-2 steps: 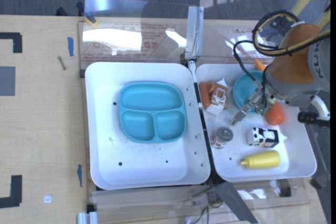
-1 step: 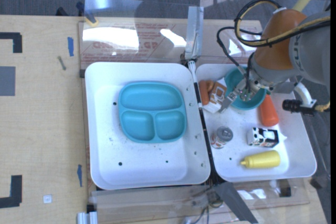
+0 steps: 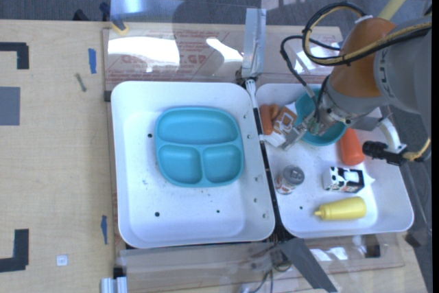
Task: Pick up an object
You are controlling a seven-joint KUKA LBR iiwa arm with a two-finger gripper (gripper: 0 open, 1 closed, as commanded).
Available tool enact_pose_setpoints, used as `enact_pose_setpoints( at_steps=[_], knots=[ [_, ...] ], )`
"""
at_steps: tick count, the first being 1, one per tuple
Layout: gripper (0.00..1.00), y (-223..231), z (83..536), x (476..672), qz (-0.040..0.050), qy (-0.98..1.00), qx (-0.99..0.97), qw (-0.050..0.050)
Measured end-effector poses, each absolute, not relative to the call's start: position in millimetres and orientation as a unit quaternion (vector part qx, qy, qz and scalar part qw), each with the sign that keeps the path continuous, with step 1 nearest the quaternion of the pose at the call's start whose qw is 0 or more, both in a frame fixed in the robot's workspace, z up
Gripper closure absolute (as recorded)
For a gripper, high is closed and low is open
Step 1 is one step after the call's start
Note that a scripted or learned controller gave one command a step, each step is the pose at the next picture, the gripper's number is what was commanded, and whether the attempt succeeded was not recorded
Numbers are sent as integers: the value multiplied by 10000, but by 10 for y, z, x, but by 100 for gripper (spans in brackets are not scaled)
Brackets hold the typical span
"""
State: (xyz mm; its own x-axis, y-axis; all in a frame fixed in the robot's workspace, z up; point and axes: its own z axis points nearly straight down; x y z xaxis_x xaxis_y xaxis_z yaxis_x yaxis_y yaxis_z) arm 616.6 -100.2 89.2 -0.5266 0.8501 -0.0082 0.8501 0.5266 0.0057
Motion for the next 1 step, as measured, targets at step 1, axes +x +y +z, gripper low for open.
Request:
enact_pose_setpoints(
  at_steps=[1],
  knots=[
    [0, -1049, 909, 6530, -56, 8885, 4589, -73]
  ],
)
